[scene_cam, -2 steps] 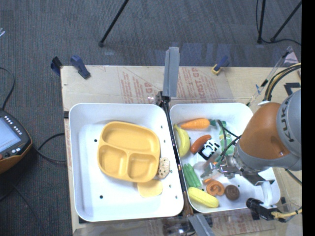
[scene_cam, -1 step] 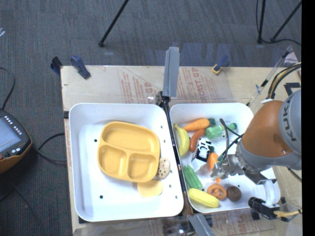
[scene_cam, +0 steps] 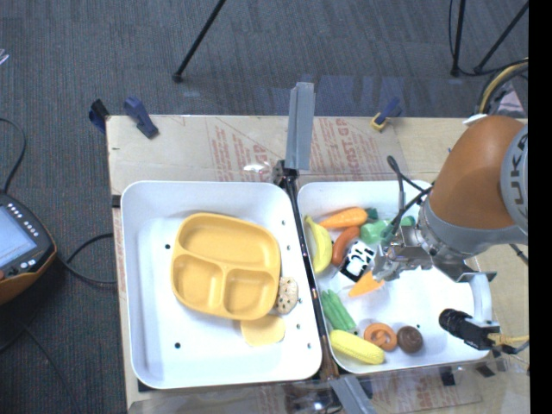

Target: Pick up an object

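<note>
A grey robot arm (scene_cam: 483, 188) with an orange band reaches in from the right and hangs over the right-hand one of two shallow white bins (scene_cam: 435, 296) that sit side by side on a bench. The other bin (scene_cam: 147, 283), well to the left of the claw, holds a yellow divided plate (scene_cam: 226, 266), with a speckled cookie (scene_cam: 287, 294) touching the plate's near right corner and a pale yellow disc (scene_cam: 263, 330) partly under it. The claw (scene_cam: 390, 264) sits low among the toy food in the right bin, and whether it is spread or pressed together cannot be told from this slanted view. No toy can be seen between its tips. Just below and left of the claw lies a small orange wedge (scene_cam: 366, 285), the likeliest thing to pick up, touching or nearly touching it. Just left is a small black and white piece (scene_cam: 357, 260); beyond that an orange sausage shape (scene_cam: 344, 245), a banana (scene_cam: 319, 243) and a carrot (scene_cam: 344, 218). Just above is a green block (scene_cam: 378, 229). Below lie a green vegetable (scene_cam: 338, 310), a corn cob (scene_cam: 357, 347), a ring doughnut (scene_cam: 379, 335) and a brown round sweet (scene_cam: 410, 340). To do this step well, the claw should centre over the wedge alone, keep clear of the black and white piece beside it, close firmly, then lift straight up.
</note>
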Motion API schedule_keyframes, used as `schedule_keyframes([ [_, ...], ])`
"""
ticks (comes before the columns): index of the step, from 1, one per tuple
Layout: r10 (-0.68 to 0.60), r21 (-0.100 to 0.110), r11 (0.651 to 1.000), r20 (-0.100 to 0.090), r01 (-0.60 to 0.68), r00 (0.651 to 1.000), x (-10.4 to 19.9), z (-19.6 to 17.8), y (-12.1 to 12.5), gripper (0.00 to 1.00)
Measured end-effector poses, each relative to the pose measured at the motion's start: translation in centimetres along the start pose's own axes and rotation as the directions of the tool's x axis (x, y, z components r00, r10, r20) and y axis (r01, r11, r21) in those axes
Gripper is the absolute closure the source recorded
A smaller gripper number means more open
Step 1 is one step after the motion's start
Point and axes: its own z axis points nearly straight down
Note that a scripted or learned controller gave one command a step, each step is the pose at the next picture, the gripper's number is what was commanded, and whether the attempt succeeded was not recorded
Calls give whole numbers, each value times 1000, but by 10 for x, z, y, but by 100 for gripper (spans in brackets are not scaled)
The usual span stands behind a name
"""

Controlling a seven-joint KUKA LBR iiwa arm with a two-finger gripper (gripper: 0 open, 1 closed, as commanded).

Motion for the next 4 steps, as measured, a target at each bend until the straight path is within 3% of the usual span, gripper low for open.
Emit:
schedule_keyframes([
  [1,-411,5,911,-1,411,912,23,-55,14,100],
  [2,-411,8,912,-2,411,912,23,-54,14,0],
  [3,-410,19,912,-8,410,912,-34,98,17,0],
  [4,-241,12,970,-3,241,971,-30,128,24,0],
])
